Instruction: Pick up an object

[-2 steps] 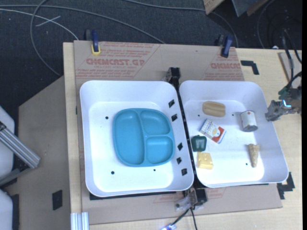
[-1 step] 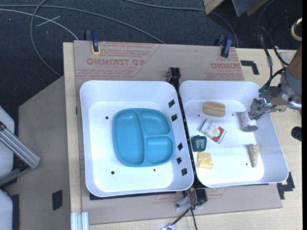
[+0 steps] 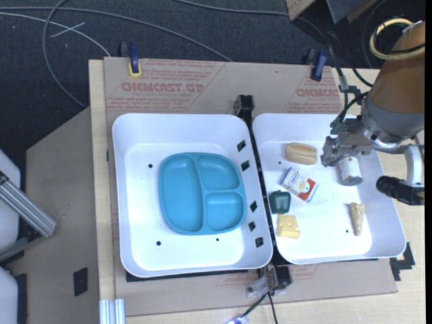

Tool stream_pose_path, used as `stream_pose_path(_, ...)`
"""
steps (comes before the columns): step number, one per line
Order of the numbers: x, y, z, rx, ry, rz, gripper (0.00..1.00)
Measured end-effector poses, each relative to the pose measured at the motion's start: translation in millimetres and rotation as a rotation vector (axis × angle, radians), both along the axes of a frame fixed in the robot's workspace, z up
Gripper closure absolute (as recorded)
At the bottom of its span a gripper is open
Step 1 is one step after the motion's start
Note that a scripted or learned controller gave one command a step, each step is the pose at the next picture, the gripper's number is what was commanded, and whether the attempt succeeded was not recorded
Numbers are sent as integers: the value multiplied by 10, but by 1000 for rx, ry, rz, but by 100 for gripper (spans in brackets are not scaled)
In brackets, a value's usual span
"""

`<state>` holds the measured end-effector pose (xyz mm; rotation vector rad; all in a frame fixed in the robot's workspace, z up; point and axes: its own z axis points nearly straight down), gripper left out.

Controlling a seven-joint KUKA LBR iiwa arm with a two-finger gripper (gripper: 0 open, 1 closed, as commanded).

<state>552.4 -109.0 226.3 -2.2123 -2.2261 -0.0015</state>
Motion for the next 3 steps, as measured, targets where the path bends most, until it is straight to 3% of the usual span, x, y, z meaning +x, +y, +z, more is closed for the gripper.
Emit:
stream_pose_path(1, 25, 505, -98, 1, 1, 0, 100)
stream_pose_path(3, 125, 1567, 60, -1, -4, 0, 100)
